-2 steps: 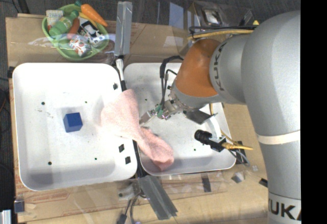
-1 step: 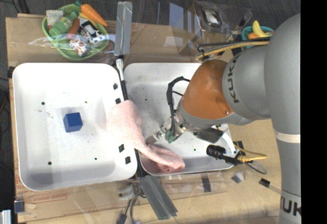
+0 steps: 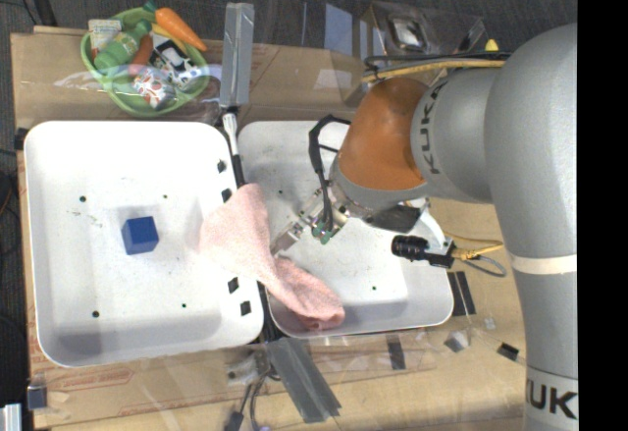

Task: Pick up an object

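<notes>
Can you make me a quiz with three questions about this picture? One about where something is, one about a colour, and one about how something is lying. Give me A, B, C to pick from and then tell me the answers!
1. Where is the small block?
A. In the left bin
B. In the green bowl
C. On top of the cloth

2. What colour is the cloth?
A. Yellow
B. Pink
C. Black

3. How is the cloth lying?
A. Folded neatly in the left bin
B. Hanging in the air from the arm
C. Draped over the edge where the two bins meet

Answers:
1. A, the block sits alone on the floor of the left bin, away from the cloth.
2. B, the cloth is pale pink against the white bins.
3. C, it crosses the shared rim, part in the left bin and part in the right bin, near the gripper.
</notes>
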`<state>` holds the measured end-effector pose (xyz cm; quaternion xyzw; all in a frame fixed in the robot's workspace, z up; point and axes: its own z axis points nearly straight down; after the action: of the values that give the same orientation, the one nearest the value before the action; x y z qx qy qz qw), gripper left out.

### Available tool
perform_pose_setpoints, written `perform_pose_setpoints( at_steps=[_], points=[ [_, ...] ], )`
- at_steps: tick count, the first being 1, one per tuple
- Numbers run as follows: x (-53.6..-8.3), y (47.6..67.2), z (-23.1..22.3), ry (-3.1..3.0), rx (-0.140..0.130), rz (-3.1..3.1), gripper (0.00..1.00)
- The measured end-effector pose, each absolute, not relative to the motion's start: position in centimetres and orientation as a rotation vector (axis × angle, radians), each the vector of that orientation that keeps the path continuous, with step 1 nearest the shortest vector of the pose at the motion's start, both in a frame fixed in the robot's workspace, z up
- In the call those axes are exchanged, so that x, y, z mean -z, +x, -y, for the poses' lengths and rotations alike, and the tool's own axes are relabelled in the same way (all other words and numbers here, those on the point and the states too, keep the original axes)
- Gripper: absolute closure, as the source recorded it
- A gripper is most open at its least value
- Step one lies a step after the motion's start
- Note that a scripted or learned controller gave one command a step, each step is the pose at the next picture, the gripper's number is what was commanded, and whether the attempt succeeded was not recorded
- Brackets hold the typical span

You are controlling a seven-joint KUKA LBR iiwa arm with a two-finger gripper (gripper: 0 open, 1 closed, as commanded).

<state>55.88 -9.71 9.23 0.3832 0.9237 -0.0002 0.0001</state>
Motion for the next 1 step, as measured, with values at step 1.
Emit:
perform_pose_setpoints(
  at_steps=[1],
  points=[
    [-19.28, 55.05, 7.27, 1.244, 0.0, -2.883, 0.0]
  ],
)
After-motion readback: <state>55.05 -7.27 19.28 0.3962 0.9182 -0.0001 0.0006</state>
